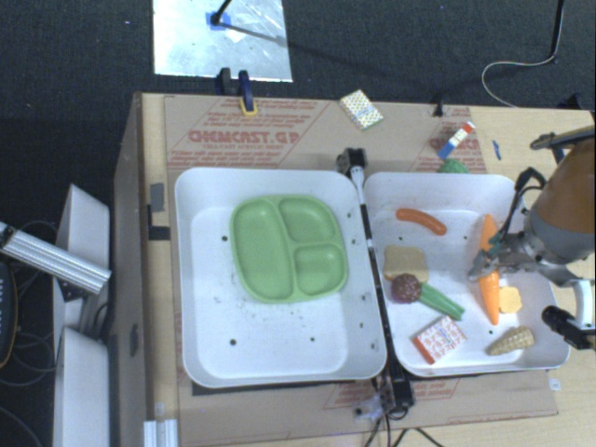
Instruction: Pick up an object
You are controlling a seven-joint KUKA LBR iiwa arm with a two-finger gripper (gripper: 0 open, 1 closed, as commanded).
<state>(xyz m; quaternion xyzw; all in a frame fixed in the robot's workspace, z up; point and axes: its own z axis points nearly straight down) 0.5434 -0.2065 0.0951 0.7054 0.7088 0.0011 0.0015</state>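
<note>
My gripper [486,266], its opening not discernible from above, hangs over the orange carrot [490,296] in the right bin [438,186], where the touching yellow block [509,299] and nearby waffle cone [510,341] could, I judge, deflect my grasp.

Both white bins [200,277] look like smooth moulded plastic with a dull sheen. The green divided plate [287,248] in the left one is matt plastic. The surface [251,133] shows as brown cardboard, flat and matt, printed in red. At the upper left of the frame a silvery sheet [222,26] looks like crinkled foil, glinting, on dark, rough carpet [65,63]. The toy foods in the right bin, such as the sausage [421,220] and carrot [490,296], appear smooth and plastic. The arm [570,208] casing has a soft gloss.
</note>
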